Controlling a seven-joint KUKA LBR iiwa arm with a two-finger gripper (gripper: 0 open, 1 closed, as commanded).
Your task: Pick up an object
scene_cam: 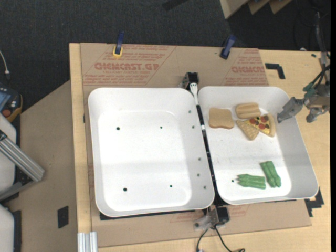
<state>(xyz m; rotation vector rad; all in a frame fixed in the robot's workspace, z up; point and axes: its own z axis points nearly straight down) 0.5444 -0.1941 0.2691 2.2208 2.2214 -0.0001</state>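
**Toy food sits in the right bin, and the claw hangs off to the side**

From where I stand, the gripper (299, 109) is out by the far right edge of the right bin (294, 190). Its two grey fingers point apart, so the claw looks spread, and nothing is between them. It is near the food but not touching any of it.

All the things to pick up are in the right bin. Near the top lie a slice of toast (221, 118), a bread roll (248, 110), a cracker (248, 129) and a pizza slice (262, 123). The roll, cracker and pizza are bunched up and touch each other. The toast lies just beside them, a little to the left. Down near the bottom edge lie two green veggie pieces (261, 177), close together in a corner shape.

I think these are toys, so they should be light and fairly stiff, and they should not break. They look smooth, so they could slip. The flat ones lie low in the bin and look hard to pinch. The roll looks plump, so squeezing its sides looks easiest. The green pieces are long and thin, so a pinch across the middle of one should work.

The left bin (105, 156) shows just its white floor with a few small dark dots.
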